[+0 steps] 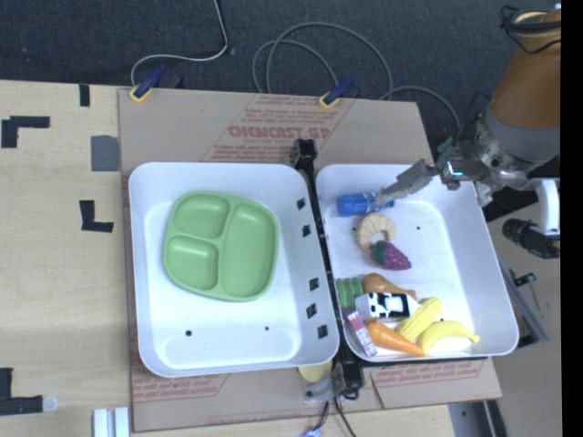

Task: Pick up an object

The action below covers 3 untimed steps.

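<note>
Nothing lifted yet. Grey two-finger gripper [387, 195] positioned at blue cylindrical object [355, 205], right white bin [474, 244], 12 o'clock. Finger state: cannot tell. Grasp, lift remaining.

From my station I see two white bins [155, 185] side by side at mid-frame on a cardboard sheet [273, 126]. A green divided plate [221, 245] lies in the left bin. Blue-and-yellow clamps [146, 85] and looping cables [301, 48] sit toward the top.
</note>
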Available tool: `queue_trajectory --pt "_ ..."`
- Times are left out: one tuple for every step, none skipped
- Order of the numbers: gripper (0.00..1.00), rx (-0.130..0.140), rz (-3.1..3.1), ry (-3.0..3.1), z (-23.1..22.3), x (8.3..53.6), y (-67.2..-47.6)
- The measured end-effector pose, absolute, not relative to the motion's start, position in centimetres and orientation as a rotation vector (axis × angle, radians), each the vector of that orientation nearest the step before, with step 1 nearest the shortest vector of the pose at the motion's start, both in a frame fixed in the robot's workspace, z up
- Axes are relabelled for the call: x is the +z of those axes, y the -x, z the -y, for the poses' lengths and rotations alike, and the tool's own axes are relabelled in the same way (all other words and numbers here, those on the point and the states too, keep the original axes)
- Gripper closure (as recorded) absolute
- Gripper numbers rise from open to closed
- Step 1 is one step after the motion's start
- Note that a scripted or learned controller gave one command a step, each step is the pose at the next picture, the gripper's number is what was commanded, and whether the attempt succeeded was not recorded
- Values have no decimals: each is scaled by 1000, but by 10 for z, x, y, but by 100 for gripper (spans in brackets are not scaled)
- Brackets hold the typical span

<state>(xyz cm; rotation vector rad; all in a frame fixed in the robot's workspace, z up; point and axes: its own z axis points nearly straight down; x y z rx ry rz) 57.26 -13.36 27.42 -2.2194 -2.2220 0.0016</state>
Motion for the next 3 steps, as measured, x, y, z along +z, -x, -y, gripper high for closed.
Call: queue_trajectory --pt "0 8 2220 2235 111 109 -576" --pt "0 56 2220 2214 111 97 -646" --pt "100 10 2220 2230 104 109 -650"
